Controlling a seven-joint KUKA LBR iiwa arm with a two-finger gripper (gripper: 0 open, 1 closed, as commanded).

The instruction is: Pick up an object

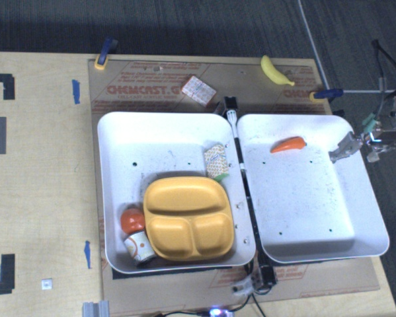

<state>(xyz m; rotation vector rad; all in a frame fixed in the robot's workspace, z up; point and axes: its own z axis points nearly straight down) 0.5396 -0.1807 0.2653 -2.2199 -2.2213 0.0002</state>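
Tool point(343, 148), its state unclear, hovers at the right bin's point(303, 243) right rim, so a descent toward the carrot point(289, 144) risks striking that rim.

arm cut off, tool point(346, 147) perhaps blurred

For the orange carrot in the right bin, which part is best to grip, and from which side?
Grip the carrot across its thicker middle, coming straight down from above. It lies flat and alone on the right bin floor, long axis roughly left-right, so the claw should probably close across its narrow width.
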